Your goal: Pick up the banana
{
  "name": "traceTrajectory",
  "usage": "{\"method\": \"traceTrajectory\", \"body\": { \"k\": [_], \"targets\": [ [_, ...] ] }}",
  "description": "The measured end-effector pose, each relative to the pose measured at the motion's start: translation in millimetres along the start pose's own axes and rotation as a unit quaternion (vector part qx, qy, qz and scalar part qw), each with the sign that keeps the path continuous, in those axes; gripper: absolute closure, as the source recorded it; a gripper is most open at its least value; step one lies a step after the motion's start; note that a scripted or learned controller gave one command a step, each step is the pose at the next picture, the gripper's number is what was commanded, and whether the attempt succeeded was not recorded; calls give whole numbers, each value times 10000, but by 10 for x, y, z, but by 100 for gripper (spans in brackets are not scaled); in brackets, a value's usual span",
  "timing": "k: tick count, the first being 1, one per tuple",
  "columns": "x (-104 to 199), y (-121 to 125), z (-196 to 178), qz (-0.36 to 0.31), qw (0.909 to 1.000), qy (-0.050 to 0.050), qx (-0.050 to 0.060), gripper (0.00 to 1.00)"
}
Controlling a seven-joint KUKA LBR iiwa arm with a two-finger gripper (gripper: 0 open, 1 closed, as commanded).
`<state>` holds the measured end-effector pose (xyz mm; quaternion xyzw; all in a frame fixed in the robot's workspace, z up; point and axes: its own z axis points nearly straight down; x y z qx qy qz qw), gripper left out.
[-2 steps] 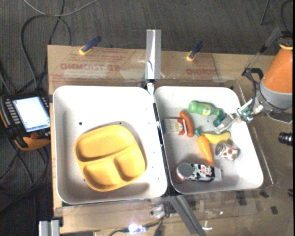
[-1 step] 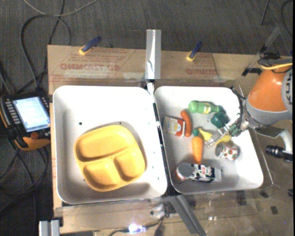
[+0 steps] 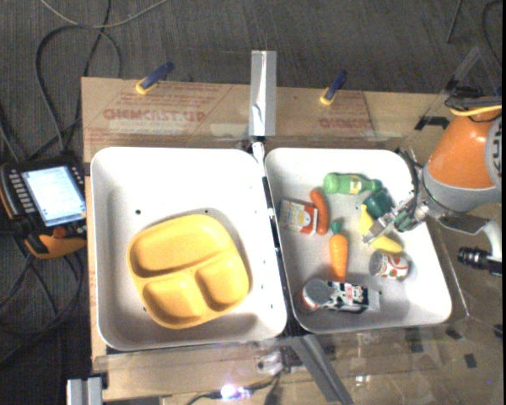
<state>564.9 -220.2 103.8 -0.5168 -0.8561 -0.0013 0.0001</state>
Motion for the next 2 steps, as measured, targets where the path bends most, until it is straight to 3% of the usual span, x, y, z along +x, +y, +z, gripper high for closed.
{"method": "traceTrajectory", "body": {
  "k": [1, 2],
  "targets": [
    [266, -101, 126, 1558, 9877, -73, -51, 100],
    [378, 234, -1316, 2188, 9758, -23, 23, 100]
  ]
}}
